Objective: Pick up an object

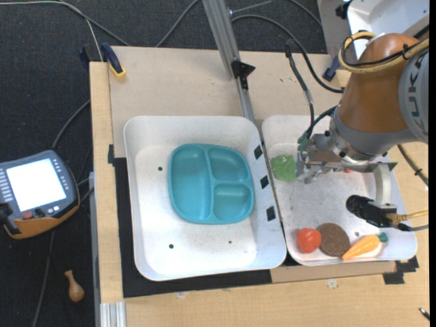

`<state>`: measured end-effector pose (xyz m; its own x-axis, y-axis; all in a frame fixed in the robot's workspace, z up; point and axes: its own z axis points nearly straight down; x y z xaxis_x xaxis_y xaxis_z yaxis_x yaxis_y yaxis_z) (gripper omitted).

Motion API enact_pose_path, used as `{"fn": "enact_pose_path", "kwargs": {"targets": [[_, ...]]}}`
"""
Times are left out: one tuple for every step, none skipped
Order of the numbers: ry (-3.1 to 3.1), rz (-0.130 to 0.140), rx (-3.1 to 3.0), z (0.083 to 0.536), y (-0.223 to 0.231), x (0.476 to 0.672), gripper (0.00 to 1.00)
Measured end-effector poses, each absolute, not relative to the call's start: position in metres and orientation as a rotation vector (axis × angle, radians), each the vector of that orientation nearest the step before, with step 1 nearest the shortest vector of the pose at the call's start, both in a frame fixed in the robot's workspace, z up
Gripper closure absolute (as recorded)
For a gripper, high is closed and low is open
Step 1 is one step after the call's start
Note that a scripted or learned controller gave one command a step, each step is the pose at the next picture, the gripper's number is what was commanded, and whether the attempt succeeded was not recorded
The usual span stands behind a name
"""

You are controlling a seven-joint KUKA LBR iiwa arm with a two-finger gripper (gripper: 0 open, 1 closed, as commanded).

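We hang our end effector (310, 171) low in the right bin (300, 247), just right of the green object (283, 167), ready to grab it; its grip state we cannot tell.

From my remote seat I saw a pale wooden table (177, 80) on dark carpet (41, 101); thin cables (61, 19) trailed over it; a lit control pendant (34, 193) lay left.

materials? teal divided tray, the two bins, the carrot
Teal tray: looks like moulded plastic, smooth satin, one even colour with soft rounded dividers. Bins: thin white plastic by the look, matte, rounded rims, dark specks. Carrot: likely toy plastic or rubber, uniform orange; too small to be sure.
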<state>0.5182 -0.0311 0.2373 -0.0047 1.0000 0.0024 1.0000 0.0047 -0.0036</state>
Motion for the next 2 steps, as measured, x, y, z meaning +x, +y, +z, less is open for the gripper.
{"fn": "enact_pose_path", "kwargs": {"targets": [[-2.222,0.002,-2.215,0.223,0.020,0.511,1.00],[-2.226,-0.001,-2.213,0.234,0.070,0.497,1.00]]}}
